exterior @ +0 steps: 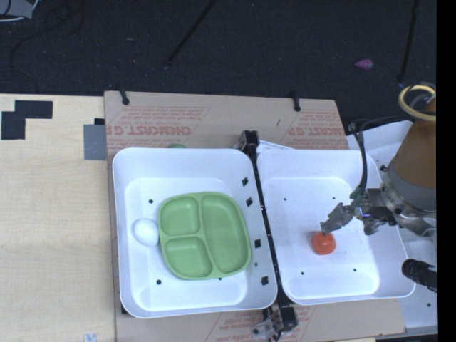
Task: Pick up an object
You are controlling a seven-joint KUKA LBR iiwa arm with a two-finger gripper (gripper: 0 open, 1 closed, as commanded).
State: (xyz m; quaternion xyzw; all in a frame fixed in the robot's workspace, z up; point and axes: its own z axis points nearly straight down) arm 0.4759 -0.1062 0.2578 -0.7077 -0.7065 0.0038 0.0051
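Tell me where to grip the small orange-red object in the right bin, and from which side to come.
Grip the orange-red object across its rounded middle, coming from above. It looks small and squat, sits alone on the right bin floor, with open space all around. The gripper is already just above-right of it.

Small red-orange obj [323,243], roundish, sits on floor of right bin [356,162], approx mid-floor, a bit toward near edge. Green 3-compartment plate [204,234] lies flat, fills most of left bin [185,159] floor, tilted slightly vs bin edges. White egg-like ball [145,231] rests just beside plate's left rim, near bin's left wall.
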